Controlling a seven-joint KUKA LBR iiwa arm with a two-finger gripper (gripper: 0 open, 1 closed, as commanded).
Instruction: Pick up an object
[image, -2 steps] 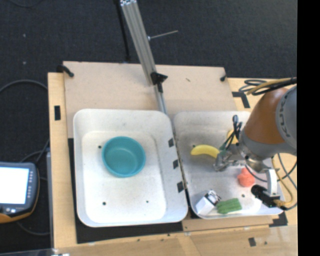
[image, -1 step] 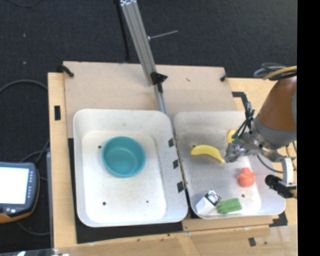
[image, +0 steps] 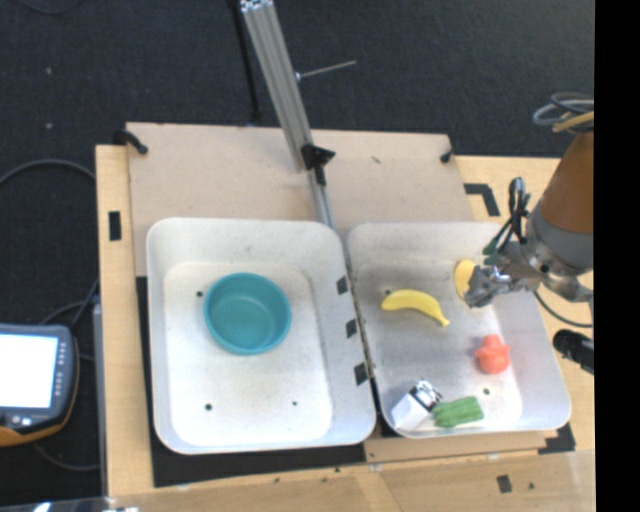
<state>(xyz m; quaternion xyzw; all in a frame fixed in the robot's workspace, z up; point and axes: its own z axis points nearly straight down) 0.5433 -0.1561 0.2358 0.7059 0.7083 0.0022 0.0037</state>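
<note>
Green oblong toy (image: 458, 412) and small white-and-black object (image: 417, 400) at the near edge of the right white bin (image: 535, 405).

Farther back, the gripper (image: 482, 285) sits low against a small yellow rounded piece (image: 465, 274); its grip cannot be told. The curved yellow plastic banana (image: 416, 305) lies just to its left, long axis across the bin. An orange-red lump (image: 491, 355) sits nearer; a teal bowl (image: 248, 313) occupies the left bin (image: 175, 400).
</note>
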